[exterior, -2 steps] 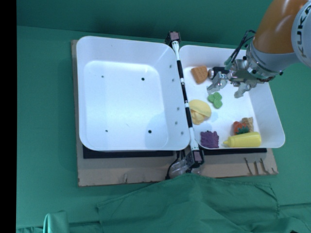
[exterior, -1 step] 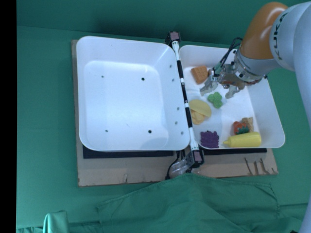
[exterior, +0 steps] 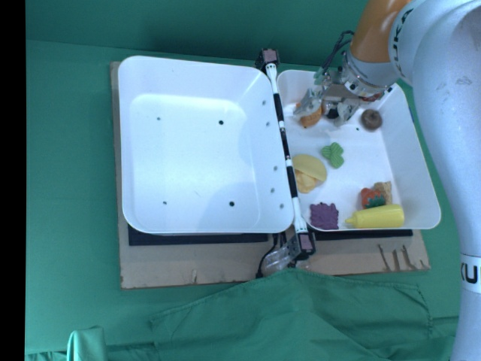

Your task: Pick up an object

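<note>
My gripper (exterior: 328, 102) is low over the far end of the right bin (exterior: 421, 173), with the arm coming in from the upper right. An orange-brown toy (exterior: 309, 116) lies just to its left, touching or nearly touching it. To the gripper's right sits a small brown round piece (exterior: 370, 119). Further forward in the same bin are a green leafy piece (exterior: 333, 154), a yellow disc (exterior: 309, 171), a purple cluster (exterior: 324, 215), a red and tan toy (exterior: 373, 195) and a yellow bottle-shaped toy (exterior: 376, 216).
The left bin (exterior: 150, 89) shows a bare white floor with a few small dark dots. A black-and-white striped bar (exterior: 284, 141) runs between the two bins. Green cloth (exterior: 301, 314) is bunched at the bench's front.
</note>
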Controlling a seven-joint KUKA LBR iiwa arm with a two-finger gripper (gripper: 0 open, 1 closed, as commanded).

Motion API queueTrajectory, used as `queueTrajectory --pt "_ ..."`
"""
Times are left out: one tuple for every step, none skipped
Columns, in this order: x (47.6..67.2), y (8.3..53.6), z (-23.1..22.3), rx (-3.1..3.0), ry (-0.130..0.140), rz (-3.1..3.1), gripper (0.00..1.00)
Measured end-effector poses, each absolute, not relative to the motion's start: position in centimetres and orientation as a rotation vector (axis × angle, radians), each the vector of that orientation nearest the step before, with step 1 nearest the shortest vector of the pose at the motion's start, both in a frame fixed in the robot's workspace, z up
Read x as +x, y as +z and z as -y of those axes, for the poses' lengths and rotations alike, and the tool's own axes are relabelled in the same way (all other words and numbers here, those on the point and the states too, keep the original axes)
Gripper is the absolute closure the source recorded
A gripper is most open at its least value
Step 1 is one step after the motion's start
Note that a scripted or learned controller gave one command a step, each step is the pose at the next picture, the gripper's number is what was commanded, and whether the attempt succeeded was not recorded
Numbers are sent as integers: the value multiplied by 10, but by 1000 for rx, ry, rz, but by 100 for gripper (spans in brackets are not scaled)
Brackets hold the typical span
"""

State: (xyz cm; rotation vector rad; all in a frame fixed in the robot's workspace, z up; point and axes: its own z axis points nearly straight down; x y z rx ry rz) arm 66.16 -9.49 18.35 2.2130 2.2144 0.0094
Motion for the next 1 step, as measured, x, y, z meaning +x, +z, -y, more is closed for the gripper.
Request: queueTrajectory --pt "662 200 97 2212 20 -2202 100"
